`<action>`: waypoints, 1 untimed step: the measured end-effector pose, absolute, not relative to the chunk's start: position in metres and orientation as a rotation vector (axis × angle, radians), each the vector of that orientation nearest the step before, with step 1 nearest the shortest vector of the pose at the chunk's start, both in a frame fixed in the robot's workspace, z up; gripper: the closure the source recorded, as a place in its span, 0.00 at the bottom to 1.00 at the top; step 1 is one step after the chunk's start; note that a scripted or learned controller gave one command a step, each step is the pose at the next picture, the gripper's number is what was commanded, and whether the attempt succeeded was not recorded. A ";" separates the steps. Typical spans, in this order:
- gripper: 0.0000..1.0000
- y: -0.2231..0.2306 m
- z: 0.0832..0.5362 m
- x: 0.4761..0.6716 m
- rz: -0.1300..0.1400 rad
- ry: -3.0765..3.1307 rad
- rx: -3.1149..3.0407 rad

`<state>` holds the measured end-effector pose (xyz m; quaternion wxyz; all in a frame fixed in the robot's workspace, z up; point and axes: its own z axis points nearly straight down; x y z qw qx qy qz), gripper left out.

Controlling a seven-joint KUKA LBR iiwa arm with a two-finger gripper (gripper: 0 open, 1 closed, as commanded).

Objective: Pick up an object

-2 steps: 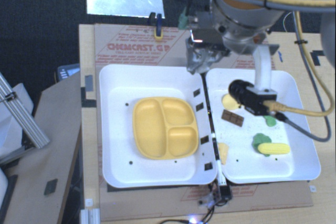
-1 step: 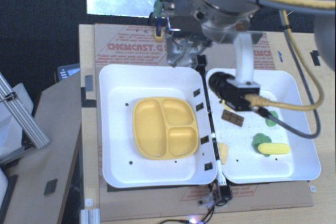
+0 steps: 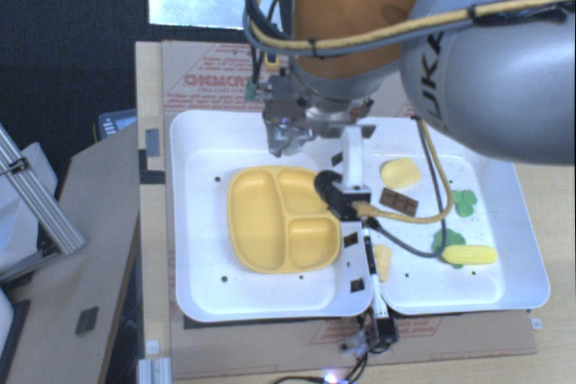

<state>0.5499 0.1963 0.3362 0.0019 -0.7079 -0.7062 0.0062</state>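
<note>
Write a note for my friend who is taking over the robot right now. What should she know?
Gripper: above the left bin's far side, just beyond the yellow divided plate. Nothing seen held.
Left bin: the yellow divided plate.
Right bin: corn cob, green pieces, brown bar, yellow round piece, yellow wedge.
Done: nothing picked up so far.
Left: grab one object and lift it.

you could read red print, "chemcr…", on the cardboard sheet [image 3: 205, 78] behind the bins, its end cut off by the arm [image 3: 486, 58]. the arm's grey casing bore dark letters, "uk", part of the maker's name.
</note>
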 end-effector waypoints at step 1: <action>1.00 0.236 0.528 0.564 -0.032 -2.235 -2.218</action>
